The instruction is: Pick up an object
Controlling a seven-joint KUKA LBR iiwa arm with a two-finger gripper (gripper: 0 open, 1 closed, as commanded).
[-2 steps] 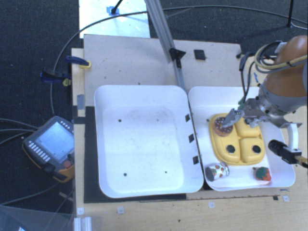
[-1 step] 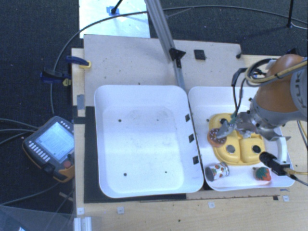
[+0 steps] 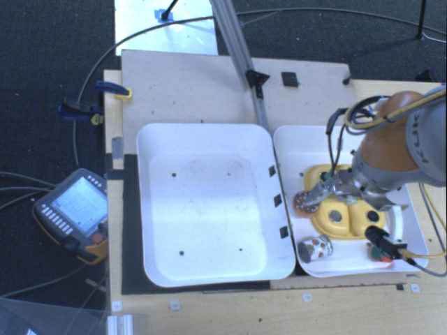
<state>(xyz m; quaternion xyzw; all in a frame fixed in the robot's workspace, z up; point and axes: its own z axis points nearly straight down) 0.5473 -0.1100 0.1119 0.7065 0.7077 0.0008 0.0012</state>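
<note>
The gripper hangs inside the right bin, 1 of 2 bins side by side on the bench. The left bin lies to the gripper's left. Just below the gripper sits a rounded toy, touching a ring-shaped piece at the gripper's lower left. Further below lies a small cup. A handheld pendant rests far left, off the bench.
</note>
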